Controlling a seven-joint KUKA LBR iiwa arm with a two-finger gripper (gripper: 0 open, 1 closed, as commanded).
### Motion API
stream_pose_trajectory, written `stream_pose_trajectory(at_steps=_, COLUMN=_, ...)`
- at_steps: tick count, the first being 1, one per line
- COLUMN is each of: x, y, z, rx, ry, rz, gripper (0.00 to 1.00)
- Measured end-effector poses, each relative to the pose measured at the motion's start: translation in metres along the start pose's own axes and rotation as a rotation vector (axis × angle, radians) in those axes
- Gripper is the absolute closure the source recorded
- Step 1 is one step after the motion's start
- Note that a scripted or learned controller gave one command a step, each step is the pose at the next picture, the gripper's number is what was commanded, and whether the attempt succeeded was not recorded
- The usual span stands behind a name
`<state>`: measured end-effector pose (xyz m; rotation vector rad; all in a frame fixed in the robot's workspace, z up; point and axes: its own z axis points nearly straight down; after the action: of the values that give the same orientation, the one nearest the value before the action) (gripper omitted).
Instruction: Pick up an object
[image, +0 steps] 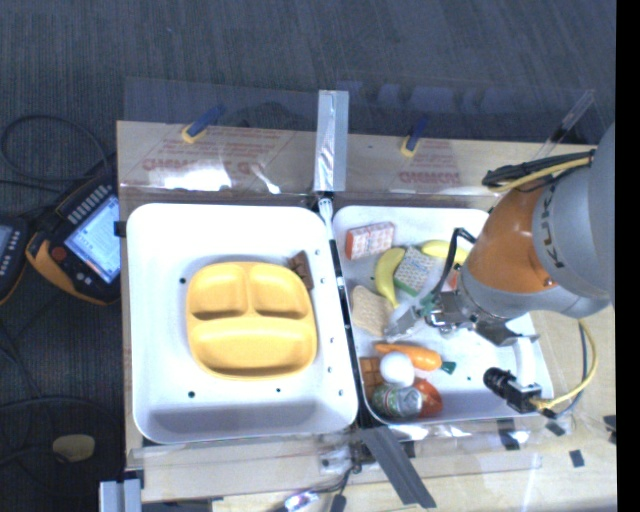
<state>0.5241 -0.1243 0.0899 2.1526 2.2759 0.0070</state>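
Observation:
The right bin (520, 395) holds a pile of toy foods. A red box (369, 240), a banana (389, 270), a green-and-white block (413, 268) and a yellow piece (438, 249) lie at its far side. A beige slice (369, 311) rests by the left wall. Nearer the front are an orange carrot (412, 354), a white egg (396, 369), a can (398, 402) and a red piece (430, 396). My gripper (424, 314) hangs low over the bin's middle, just above the carrot and right of the beige slice. I see nothing held in it.
The left bin (160, 400) carries a yellow divided tray (250, 318), with a small brown item (299, 265) at its far right corner. A handheld pendant (85, 245) lies on the floor to the left. Cables (535, 172) run behind the arm.

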Motion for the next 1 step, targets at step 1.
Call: stream_pose_trajectory(at_steps=1, x=0.0112, y=-0.034, z=-0.001, rx=-0.009, ry=-0.004, rz=-0.151, gripper=0.0)
